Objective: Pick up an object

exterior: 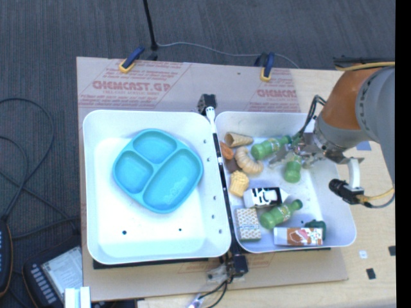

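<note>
My gripper [297,154] reaches into the right bin [339,218] from the right, low over its upper middle. A small green object [292,171] lies right under it, and a green bottle [266,149] lies just to its left. Whether the gripper touches either one is unclear. Further left are a cone [237,139], a tan croissant-like piece [249,162] and a yellow piece [238,183]. Lower in the bin lie a black-and-white box [265,196], another green bottle [280,213], a cracker block [248,224] and a red-and-white carton [299,235].
The left bin [106,236] holds a blue divided plate [158,169]. A black clamp [207,103] sits at the top of the ridge between the bins. The grey arm with its orange band [343,101] crosses the right bin's upper right corner. A cable connector [343,190] hangs over the right rim.
</note>
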`<state>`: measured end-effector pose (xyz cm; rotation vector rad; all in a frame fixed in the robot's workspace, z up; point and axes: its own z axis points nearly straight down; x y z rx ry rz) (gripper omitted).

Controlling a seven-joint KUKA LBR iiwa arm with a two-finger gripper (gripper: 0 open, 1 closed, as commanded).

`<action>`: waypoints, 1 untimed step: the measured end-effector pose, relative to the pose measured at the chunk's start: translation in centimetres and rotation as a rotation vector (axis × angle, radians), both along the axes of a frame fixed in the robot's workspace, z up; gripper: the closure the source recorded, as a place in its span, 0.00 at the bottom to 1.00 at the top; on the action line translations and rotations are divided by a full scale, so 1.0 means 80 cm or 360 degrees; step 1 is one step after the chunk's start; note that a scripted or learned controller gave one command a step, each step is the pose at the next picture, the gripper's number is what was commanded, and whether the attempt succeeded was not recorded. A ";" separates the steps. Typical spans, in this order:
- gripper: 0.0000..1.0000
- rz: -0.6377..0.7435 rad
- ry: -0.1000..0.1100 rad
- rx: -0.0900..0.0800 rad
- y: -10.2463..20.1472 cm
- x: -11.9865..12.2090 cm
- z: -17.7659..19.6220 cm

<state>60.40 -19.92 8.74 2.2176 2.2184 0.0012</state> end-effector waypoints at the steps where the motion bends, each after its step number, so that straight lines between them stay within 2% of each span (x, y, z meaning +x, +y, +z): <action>1: 1.00 0.0000 -0.0006 -0.0004 -0.001 0.001 0.014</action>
